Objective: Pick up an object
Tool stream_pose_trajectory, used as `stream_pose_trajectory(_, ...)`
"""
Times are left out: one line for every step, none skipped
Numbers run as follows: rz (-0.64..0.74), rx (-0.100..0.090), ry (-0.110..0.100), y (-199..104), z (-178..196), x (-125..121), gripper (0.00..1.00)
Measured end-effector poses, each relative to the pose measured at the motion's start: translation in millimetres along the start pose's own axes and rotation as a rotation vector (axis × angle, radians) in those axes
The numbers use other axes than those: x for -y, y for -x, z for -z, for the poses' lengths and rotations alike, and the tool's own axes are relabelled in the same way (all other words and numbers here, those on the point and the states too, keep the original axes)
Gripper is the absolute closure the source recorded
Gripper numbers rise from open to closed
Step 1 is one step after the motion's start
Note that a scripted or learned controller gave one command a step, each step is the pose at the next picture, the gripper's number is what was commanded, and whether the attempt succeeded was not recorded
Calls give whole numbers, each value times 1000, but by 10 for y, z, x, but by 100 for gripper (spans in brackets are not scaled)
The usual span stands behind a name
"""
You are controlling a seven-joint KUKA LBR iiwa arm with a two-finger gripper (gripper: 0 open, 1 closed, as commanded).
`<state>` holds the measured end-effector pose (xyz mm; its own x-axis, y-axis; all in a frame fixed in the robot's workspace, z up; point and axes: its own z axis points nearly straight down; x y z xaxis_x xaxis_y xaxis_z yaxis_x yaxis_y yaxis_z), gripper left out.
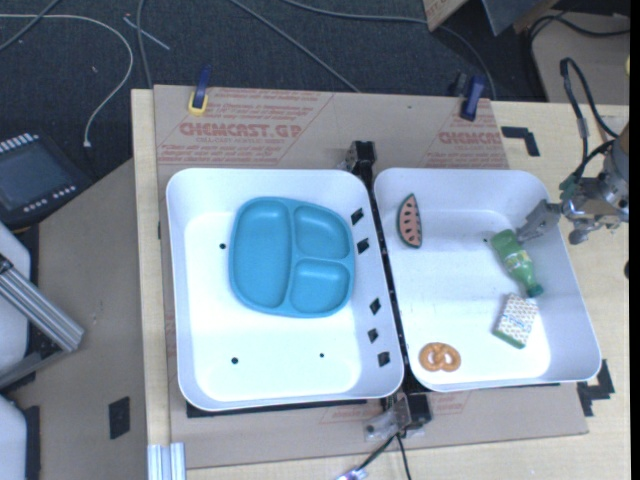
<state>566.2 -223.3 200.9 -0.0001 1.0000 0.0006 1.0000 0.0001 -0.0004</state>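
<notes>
My gripper (557, 228) hangs at the right bin's far right rim, open, with nothing between its fingers (535, 220). Just below and left of it a green bottle (518, 261) lies on the bin floor, its top close to the left finger. A small white and green packet (516, 321) lies nearer the front. A pretzel (439, 357) rests at the front left of this bin, and a watermelon slice (408, 220) at its back left.
The right bin (470, 193) sits beside the left bin (200, 298), which holds a blue divided plate (292, 256). Black clips line the wall between the bins. Cables lie on the dark floor behind the bench.
</notes>
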Motion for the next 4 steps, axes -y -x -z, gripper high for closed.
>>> stream_pose_trajectory(0, -2, -5, -42, -590, 78, 0)
stream_pose_trajectory(1, -6, -5, -67, -1112, 75, 0)
stream_pose_trajectory(1, -2, 0, -54, -978, 67, 100)
stream_pose_trajectory(1, 2, 5, -132, -497, 90, 100)
